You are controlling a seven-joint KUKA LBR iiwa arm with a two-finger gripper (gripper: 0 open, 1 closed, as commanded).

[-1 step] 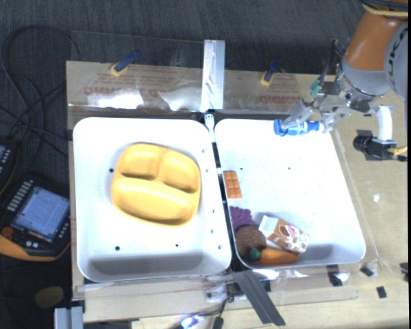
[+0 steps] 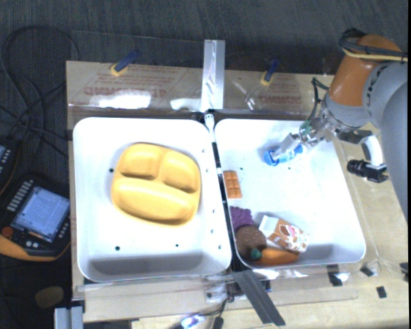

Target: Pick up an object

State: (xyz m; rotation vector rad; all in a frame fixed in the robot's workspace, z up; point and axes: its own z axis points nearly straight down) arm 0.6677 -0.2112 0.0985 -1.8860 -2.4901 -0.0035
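My gripper [image 2: 296,144] reaches into the right bin [image 2: 329,204] from the upper right, low over its far side. A small blue object [image 2: 277,156] lies right at the gripper's tip, touching or nearly touching it. Along the right bin's left wall sits a small orange block [image 2: 231,184]. In that bin's near left corner are a purple bunch of grapes [image 2: 241,216], a brown round item [image 2: 250,238], an orange carrot [image 2: 277,256] and a white-and-orange packet [image 2: 285,234].
The left bin [image 2: 96,245] holds a large yellow divided tray [image 2: 156,182] at its middle. A divider [image 2: 218,184] separates the two bins. The grey arm with its orange band [image 2: 356,74] stands over the bench's right rear. Handheld devices and cables [image 2: 34,211] lie left of the bench.
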